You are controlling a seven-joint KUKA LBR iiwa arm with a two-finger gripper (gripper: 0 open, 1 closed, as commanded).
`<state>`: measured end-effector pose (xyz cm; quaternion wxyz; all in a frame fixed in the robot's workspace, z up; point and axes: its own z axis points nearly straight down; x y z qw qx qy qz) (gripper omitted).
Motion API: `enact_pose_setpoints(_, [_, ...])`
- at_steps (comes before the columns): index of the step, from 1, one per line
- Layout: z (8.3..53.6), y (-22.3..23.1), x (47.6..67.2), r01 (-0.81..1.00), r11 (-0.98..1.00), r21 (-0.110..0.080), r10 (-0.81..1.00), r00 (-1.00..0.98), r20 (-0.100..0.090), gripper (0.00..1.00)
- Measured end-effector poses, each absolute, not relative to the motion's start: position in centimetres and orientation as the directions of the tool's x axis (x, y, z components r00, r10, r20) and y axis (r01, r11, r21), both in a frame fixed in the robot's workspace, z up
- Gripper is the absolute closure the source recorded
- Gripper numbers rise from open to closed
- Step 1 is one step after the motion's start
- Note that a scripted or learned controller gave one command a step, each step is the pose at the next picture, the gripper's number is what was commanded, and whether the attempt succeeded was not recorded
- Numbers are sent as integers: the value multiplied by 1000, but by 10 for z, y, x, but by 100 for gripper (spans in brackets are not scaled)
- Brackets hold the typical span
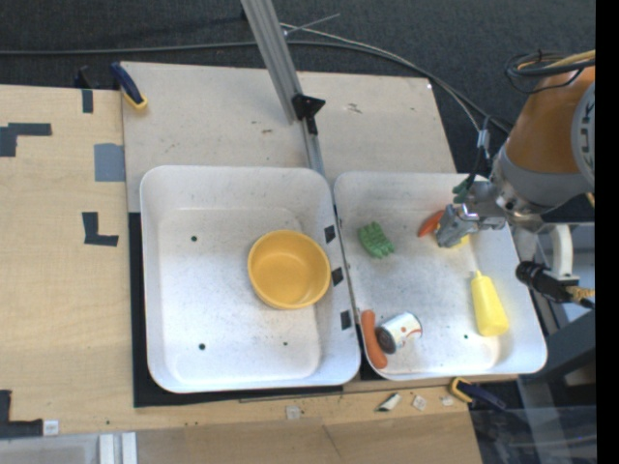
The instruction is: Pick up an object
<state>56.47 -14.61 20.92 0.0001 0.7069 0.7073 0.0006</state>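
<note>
Yellow and round, a bowl point(288, 269) sits in the left bin point(169, 259), well left of my gripper point(453, 228). In the right bin point(517, 356), a green block point(376, 240) lies left of me; an orange stick point(373, 339) and white cup point(399, 331) sit below-left; a yellow bottle point(487, 303) just below-right. An orange piece point(429, 224) touches my tip (whether my jaws clasp it, I cannot tell).

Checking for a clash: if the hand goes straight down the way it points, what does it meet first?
Probably the small orange-red piece just beside the hand, or the right bin floor; depth is unclear from above.
</note>
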Motion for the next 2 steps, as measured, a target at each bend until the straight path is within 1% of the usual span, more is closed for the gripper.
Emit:
enact_pose_setpoints(1, [221,-89,553,1000,6,-3,1000,-6,4,100])
enact_pose_setpoints(2, [211,-35,539,1000,6,-8,1000,-6,3,100])
